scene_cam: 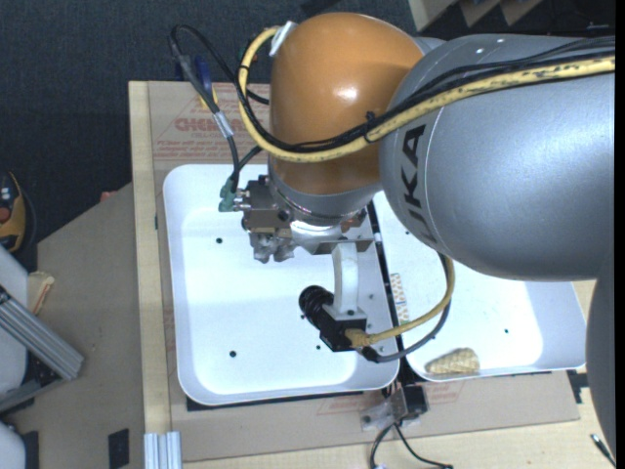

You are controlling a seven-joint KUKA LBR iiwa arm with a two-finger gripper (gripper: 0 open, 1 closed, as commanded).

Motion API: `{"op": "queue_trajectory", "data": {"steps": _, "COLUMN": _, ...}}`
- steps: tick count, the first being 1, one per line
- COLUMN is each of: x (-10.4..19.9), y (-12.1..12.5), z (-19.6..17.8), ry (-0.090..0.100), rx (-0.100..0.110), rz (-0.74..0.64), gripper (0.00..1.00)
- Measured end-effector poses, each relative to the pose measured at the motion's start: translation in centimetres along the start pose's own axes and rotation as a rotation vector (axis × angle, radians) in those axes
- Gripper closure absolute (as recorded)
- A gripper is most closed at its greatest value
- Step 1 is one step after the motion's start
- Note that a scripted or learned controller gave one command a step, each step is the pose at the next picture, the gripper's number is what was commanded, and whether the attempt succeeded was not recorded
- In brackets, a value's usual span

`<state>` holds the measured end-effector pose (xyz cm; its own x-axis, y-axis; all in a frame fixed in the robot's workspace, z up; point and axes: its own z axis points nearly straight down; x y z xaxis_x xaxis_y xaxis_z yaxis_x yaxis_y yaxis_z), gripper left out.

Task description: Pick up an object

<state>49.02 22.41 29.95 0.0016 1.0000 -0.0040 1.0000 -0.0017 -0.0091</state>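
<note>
Status: gripper [266,245] hangs over the back part of the left bin [210,360], low over the white floor. The wrist and the orange band [327,86] block most of it, so we can't tell whether the jaws are apart or together. We see nothing held.

The only candidate we can make out is a pale tan lump [454,362] in the right bin [518,340]. It lies flat on the floor near that bin's front wall, toward the corner next to the left bin. It's well apart from the gripper, with the divider between the bins in the way.

Handling, our read:
- Looks light, with a rough, mottled surface, maybe spongy or crumbly (too small to be sure what it's made of).
- Probably soft, so we expect it to give under squeeze. Low risk of slipping, some risk of crushing or of it deforming out of the grip.
- Low profile and longer than it is wide, with the long axis running roughly left-right in the camera view.

Where to grab: across the short axis, at the middle of its length, coming straight down. Being so flat, it means going nearly to the bin floor. The front wall is close, so we'd watch clearance on that side.

Task is not yet started on this object. The arm [508,154] needs to cross to the right bin first.
</note>
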Motion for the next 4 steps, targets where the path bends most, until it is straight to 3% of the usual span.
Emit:
{"op": "queue_trajectory", "data": {"steps": 1, "x": 0.0, "y": -1.2, "z": -15.2, "ry": 0.013, "rx": -0.026, "rz": -0.004, "gripper": 1.00}}
{"op": "queue_trajectory", "data": {"steps": 2, "x": 0.0, "y": 3.6, "z": -3.6, "ry": -0.001, "rx": 0.000, "rz": 0.002, "gripper": 1.00}}
{"op": "queue_trajectory", "data": {"steps": 3, "x": 0.0, "y": -1.4, "z": 1.5, "ry": 0.001, "rx": 0.002, "rz": -0.001, "gripper": 1.00}}
{"op": "queue_trajectory", "data": {"steps": 4, "x": -0.4, "y": -1.1, "z": -1.4, "ry": 0.005, "rx": -0.012, "rz": -0.001, "gripper": 1.00}}
